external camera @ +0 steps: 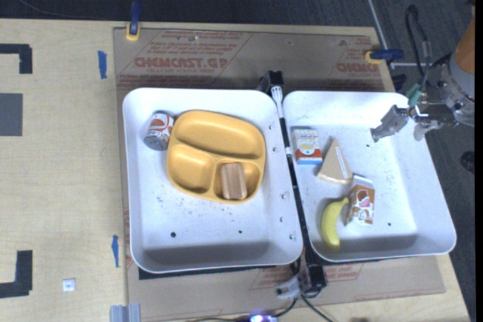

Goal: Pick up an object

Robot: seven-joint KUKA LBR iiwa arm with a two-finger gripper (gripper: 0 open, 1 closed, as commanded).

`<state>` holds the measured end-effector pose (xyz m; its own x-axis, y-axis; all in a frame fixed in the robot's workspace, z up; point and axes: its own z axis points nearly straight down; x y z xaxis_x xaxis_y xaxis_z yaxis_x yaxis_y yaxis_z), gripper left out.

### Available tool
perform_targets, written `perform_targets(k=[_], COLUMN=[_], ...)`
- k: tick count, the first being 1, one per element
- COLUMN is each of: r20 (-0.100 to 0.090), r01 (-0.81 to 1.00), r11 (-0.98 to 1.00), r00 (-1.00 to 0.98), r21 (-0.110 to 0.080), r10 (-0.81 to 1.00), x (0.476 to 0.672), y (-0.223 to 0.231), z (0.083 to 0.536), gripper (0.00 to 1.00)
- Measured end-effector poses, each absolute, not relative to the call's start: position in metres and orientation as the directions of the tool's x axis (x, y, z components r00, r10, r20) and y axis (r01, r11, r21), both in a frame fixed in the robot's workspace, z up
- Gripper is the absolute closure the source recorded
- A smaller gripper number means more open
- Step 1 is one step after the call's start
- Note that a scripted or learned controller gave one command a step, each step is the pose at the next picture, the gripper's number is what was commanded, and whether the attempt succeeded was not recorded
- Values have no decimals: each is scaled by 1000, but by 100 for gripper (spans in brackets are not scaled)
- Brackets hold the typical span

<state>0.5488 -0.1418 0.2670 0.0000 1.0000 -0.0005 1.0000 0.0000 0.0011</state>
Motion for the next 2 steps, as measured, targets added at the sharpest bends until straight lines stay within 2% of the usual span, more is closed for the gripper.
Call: perform_targets(k=[1,2], r20=[-1,-1], r01=[1000,1000], r11=[1,-1], r00=[-1,1], r21=[4,9], r10=[1000,1000], x=[626,512], y=[-164,-104], z=[95,89], gripper=[0,0])
